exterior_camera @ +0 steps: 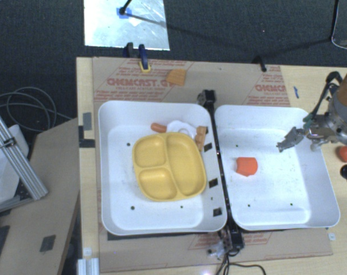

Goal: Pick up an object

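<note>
- Risk: gripper (287, 143) hangs well right of the orange block (247, 165); descending here meets bare right bin (276, 211) floor.
- Fingers' spread: cannot tell.

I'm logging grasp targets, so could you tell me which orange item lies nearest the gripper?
The orange block, alone in the right bin below-left of the gripper. The orange sausage lies in the left bin, behind the yellow tray.

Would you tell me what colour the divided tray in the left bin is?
Yellow tray, clearest in the camera view.
</note>
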